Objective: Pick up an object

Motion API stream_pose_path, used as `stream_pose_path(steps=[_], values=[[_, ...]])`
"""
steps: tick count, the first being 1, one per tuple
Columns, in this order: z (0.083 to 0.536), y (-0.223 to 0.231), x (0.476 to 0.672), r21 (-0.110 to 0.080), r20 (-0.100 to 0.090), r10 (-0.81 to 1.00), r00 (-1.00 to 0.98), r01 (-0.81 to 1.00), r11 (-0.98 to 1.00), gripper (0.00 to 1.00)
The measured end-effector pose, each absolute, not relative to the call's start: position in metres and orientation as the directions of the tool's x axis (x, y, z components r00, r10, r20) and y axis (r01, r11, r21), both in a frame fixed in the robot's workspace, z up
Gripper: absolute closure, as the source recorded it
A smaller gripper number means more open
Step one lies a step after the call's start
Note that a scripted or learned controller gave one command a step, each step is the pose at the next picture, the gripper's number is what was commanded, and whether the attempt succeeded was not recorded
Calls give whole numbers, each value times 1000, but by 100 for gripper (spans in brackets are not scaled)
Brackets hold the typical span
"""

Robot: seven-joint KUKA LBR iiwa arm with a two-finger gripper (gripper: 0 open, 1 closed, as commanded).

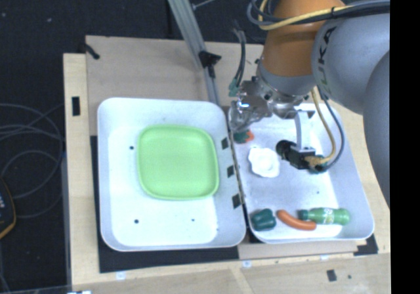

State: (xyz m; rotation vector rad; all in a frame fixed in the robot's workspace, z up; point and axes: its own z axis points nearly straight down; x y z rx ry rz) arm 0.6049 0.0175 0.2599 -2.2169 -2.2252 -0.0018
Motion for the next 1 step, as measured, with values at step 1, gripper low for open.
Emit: stream_pose_path(steps=[1], values=[[248,64,590,0,1,1000,-3,1000,3,100]])
